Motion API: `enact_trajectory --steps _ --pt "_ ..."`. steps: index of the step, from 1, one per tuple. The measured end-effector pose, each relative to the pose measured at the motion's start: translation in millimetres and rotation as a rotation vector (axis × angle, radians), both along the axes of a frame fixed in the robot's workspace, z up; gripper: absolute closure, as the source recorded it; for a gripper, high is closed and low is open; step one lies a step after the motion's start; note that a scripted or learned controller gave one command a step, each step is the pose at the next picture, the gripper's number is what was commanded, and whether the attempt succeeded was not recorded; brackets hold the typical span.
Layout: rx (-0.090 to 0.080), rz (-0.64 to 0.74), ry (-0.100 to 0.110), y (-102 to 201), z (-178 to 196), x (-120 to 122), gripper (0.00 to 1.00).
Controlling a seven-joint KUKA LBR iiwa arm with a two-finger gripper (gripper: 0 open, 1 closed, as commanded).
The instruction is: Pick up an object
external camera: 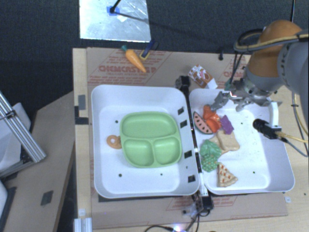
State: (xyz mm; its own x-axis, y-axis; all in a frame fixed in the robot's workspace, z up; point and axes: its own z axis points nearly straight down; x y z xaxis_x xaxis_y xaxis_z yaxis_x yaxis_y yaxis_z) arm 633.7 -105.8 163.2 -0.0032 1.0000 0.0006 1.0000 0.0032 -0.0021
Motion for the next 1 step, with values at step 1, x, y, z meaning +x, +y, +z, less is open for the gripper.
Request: enact_trajectory --steps 1 --pt "0.0 -0.002 0.0 1.5 -41.8 -1.6 0.0"
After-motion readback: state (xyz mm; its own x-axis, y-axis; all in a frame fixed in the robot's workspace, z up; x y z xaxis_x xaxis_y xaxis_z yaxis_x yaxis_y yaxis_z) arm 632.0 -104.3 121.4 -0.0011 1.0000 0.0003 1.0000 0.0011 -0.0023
